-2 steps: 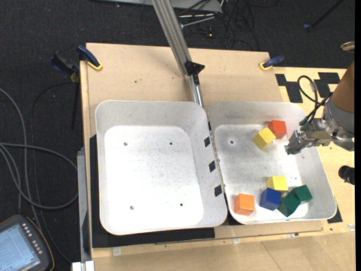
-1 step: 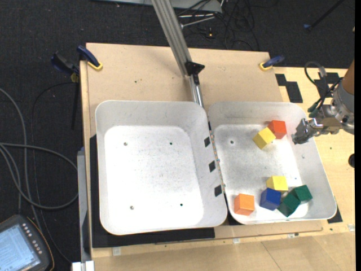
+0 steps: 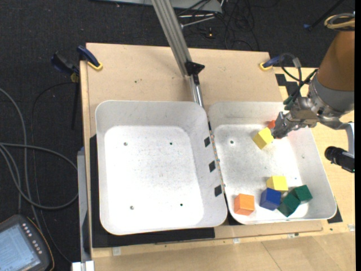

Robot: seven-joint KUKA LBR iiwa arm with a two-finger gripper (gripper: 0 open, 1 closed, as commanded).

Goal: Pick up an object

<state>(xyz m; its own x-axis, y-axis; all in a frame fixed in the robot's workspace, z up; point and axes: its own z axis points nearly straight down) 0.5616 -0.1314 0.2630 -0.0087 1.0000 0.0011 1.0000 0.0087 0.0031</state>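
**Claw at yellow cube, upper right bin, no confirmed grasp**

The claw [image 3: 280,127] sits low in the right bin [image 3: 316,168], near its upper wall, and the arm [image 3: 338,66] comes in from the right edge. You can't tell its state from this view: the tip is dark and small, so wide or narrow is a guess I won't make.

Key relation: a tilted yellow cube [image 3: 262,138] lies just left of and slightly below the claw tip, either touching it or a hair apart. It's beside the claw, not visibly between the tips, so don't count it as held. It looks roughly square with no real long axis, and it's rotated against the bin walls, so jaw alignment matters more than approach side.

There's a small orange-red bit [image 3: 272,124] right at the claw's left edge. It's too small to tell if it's a block or part of the tool.

Other items, all well apart in the bin's lower right corner:
- a second yellow block [image 3: 277,182]
- blue block [image 3: 271,199], touching that yellow one
- two green blocks [image 3: 295,198], tight against the blue
- orange block [image 3: 244,204], off to the left of the cluster

Nothing stands between the claw and the tilted cube. My read: the cluster is too packed for a clean pinch, so the lone cube is your easier target. The risk is nudging it leftward instead of straddling it.

The left bin [image 3: 113,151] isn't in play.
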